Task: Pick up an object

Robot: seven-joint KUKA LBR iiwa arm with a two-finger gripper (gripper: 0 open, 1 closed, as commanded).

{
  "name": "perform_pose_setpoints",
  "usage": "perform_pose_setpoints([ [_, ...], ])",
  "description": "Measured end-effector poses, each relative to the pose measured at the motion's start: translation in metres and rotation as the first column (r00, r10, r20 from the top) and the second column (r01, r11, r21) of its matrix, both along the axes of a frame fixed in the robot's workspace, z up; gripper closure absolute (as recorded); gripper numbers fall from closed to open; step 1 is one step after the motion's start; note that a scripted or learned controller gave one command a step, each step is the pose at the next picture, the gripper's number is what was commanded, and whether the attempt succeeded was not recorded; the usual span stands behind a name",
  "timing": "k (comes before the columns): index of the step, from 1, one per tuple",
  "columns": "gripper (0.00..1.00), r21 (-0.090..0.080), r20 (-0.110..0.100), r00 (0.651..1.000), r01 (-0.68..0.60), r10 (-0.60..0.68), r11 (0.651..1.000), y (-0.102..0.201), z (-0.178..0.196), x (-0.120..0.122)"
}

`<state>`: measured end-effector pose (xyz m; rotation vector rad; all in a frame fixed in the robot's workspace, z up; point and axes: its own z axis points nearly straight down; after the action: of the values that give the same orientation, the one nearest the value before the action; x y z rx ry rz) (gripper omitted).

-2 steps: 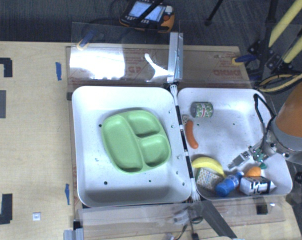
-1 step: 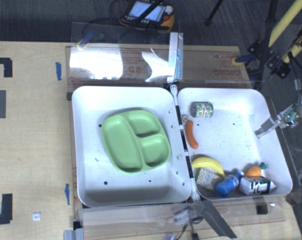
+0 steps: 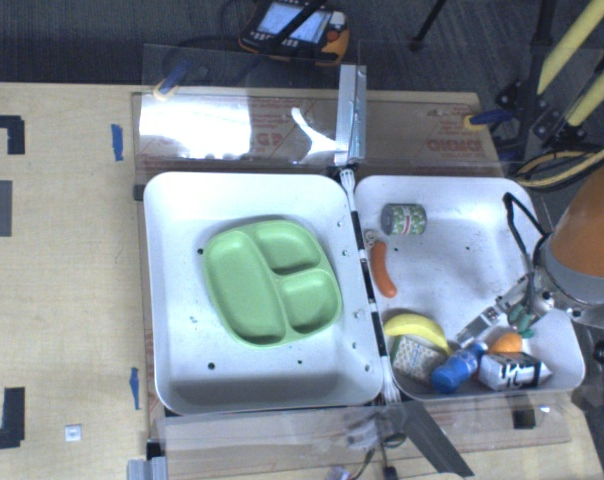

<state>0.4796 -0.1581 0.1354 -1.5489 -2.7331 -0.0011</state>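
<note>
**Nothing picked yet: end effector low over the right bin's near corner**

No object is named by the task, so any piece in the right bin [image 3: 452, 193] would do. Most of them crowd its near end: a banana [image 3: 418, 328], a blue bottle [image 3: 455, 369] just right of it, an orange ball [image 3: 506, 345], and a black-and-white can [image 3: 512, 372] lying on its side at the near right. A patterned grey piece [image 3: 414, 355] sits tucked under the banana. Farther off, a carrot [image 3: 383, 269] lies along the left wall, and a green can [image 3: 403, 219] rests on its side near the far end.

The end effector [image 3: 520, 313] hangs just above the orange ball and the black-and-white can, reaching in from the right. I see nothing between its fingers, and I'd judge the pick not yet made: every piece lies on the bin floor. What remains is the whole grasp and lift.

The left bin [image 3: 172, 268] carries a green divided tray [image 3: 272, 280], well apart from the arm.

Whether the fingers stand apart or together I cannot tell; the tip is small, busy with cable and metal, and partly lost against the clutter below. The arm [image 3: 587, 238] is cut off by the right edge. The patterned piece is too covered to name, and the table [image 3: 52, 268] beyond the bins tells nothing more.
</note>
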Motion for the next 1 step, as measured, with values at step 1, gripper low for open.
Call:
perform_pose_setpoints([
  [1,0.0,-0.002,0.003,1.0,0.02,-0.02,1.0,-0.0424,0.0094,0.0299],
])
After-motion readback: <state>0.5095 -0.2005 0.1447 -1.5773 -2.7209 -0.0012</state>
